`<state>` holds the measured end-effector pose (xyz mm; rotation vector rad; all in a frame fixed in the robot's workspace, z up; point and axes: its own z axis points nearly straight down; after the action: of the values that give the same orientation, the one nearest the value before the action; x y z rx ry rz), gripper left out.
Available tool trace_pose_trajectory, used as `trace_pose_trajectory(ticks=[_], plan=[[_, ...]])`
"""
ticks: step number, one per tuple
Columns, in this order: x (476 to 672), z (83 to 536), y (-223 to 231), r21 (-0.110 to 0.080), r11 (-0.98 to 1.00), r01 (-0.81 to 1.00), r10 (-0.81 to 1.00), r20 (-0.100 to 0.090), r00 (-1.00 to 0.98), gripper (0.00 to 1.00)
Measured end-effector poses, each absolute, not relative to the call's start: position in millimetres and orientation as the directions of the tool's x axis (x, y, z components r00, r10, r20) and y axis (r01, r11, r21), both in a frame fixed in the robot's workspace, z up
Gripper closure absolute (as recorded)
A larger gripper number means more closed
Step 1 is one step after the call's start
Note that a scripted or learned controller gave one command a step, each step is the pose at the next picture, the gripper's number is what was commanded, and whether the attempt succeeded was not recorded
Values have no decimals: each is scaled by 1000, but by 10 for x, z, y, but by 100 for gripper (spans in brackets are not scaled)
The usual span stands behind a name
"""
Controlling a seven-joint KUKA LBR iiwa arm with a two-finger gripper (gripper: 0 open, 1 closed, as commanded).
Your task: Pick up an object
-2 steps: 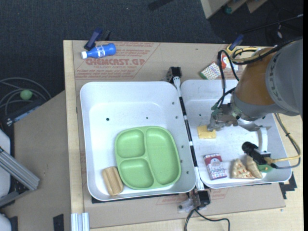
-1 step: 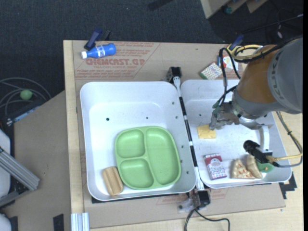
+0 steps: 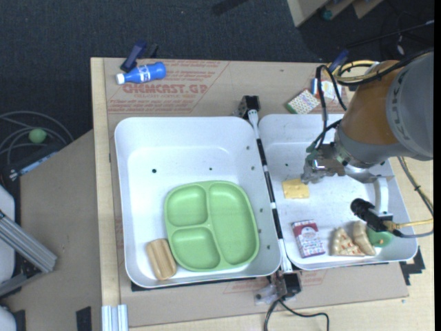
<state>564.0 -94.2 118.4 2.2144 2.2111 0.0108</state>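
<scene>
Down on the cardboard-topped bench [image 3: 103, 185], the gripper [image 3: 315, 167] hung just above the yellow cheese slice [image 3: 296, 189] in the right bin [image 3: 275, 133], its grip unreadable, and that flat slice risked slipping free.

Arm [image 3: 413, 109]: we see a bulky grey housing.
Band [image 3: 368, 112]: we note orange, rounded.
Wrist [image 3: 331, 158]: metallic, with dark cables looped above.

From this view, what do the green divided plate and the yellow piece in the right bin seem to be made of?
The green divided plate looks like molded plastic: even pale green color, soft sheen, rounded compartment ridges. The yellow piece looks like a toy cheese slice, probably plastic or foam: flat, uniform yellow, matte; the view leaves that open. The gripper hangs just above it.
</scene>
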Motion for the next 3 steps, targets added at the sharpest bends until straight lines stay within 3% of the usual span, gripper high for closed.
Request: trace_pose_trajectory(ticks=[1,2,3], plan=[[5638,1182,-942,13,-2,1000,1000,-4,2,0],[5614,839,-935,-3,-1,1000,1000,1,1,0],[5544,845,-956,-2,0,1000,1000,1,0,0]])
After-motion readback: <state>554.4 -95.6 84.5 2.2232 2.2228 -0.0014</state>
